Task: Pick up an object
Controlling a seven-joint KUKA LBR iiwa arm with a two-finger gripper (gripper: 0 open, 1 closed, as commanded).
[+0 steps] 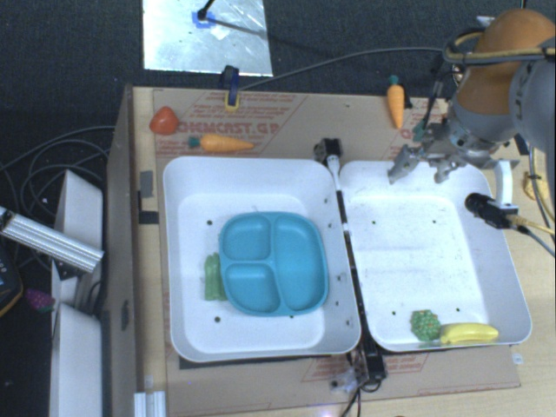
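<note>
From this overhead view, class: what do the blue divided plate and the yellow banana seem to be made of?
Blue divided plate: probably moulded plastic, with an even colour, rounded compartments and a soft sheen.
Yellow banana: likely a plastic or rubber toy, uniformly bright and smooth with no blemishes. The view is too small to tell which.

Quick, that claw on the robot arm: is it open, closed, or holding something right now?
Gripper: open, nothing between its fingers; it hangs over the far edge of the right bin.
</note>
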